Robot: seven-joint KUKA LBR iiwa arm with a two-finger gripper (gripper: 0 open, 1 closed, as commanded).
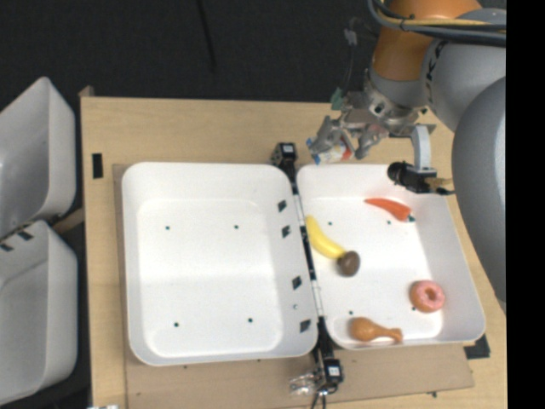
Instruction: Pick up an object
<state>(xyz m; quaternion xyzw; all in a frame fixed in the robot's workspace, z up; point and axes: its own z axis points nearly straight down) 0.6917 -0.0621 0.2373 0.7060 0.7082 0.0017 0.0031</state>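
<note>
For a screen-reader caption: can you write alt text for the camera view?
A grey-and-orange robot arm holds its hand above the far rim of the right white bin, which contains a banana, a brown ball, an orange carrot, a pink donut and a chicken drumstick. The left white bin sits alongside.

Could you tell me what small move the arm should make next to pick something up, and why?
Probably bring the gripper forward and down toward the chili pepper. The gripper sits above the right bin's far rim, and the pepper is the nearest item, lying apart from the others.
</note>
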